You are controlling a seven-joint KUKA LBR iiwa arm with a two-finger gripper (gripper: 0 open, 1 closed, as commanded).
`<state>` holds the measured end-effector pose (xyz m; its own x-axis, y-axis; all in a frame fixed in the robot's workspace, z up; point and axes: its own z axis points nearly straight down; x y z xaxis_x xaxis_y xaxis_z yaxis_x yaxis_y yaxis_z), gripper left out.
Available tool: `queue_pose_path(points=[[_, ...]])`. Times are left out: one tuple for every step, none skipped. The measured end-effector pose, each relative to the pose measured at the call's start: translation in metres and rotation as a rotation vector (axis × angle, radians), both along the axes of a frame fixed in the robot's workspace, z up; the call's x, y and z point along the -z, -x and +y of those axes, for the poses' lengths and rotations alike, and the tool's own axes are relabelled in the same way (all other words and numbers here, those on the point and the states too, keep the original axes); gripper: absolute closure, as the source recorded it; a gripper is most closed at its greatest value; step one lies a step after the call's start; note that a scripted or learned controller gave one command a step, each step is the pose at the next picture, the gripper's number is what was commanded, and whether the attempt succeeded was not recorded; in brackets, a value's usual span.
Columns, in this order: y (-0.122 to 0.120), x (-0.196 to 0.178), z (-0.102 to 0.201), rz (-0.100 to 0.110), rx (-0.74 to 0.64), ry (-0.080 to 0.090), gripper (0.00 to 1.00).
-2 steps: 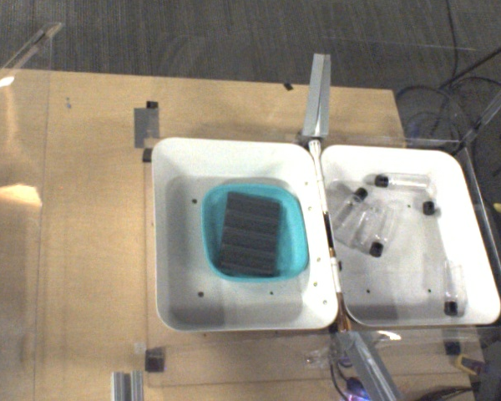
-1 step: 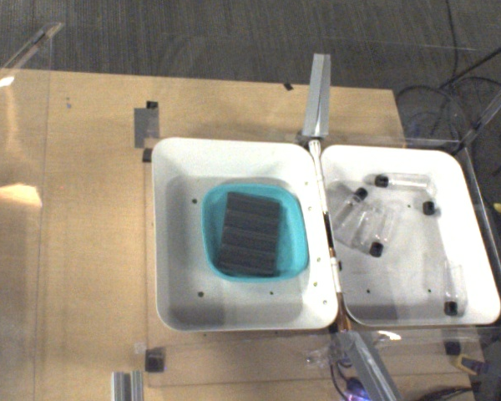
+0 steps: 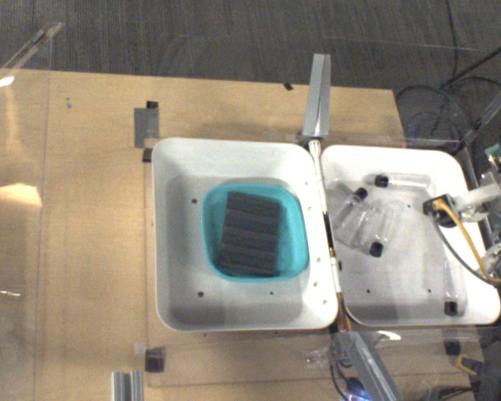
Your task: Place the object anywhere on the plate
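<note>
A teal plate (image 3: 294,239) with a raised rim sits in the middle of the left bin (image 3: 177,224). A dark grey ridged block (image 3: 250,234) lies flat on the plate, well inside its rim and slightly tilted. My gripper (image 3: 494,215) is at the far right edge of the view, over the right rim of the right bin (image 3: 401,295). It is partly cut off and tangled with a white bracket and a yellow cable (image 3: 461,241). It is far from the plate and the block.
In the right bin lie clear plastic pieces (image 3: 366,224) with small black caps, near its left and back sides. A grey metal post (image 3: 317,98) stands behind the seam between the bins. Bare wooden bench (image 3: 67,224) spreads to the left.
</note>
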<state>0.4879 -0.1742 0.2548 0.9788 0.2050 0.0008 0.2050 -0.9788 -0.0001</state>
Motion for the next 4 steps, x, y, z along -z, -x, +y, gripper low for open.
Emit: queue_pose_path(points=[[-0.001, -0.117, -0.032, -0.009, -0.022, 0.005, 0.0], [-0.004, -0.128, -0.031, -0.016, -0.031, 0.01, 1.0], [-0.018, -0.065, 0.021, -0.001, -0.301, 0.001, 1.0], [-0.022, 0.091, 0.066, 0.0, -0.349, -0.001, 1.0]])
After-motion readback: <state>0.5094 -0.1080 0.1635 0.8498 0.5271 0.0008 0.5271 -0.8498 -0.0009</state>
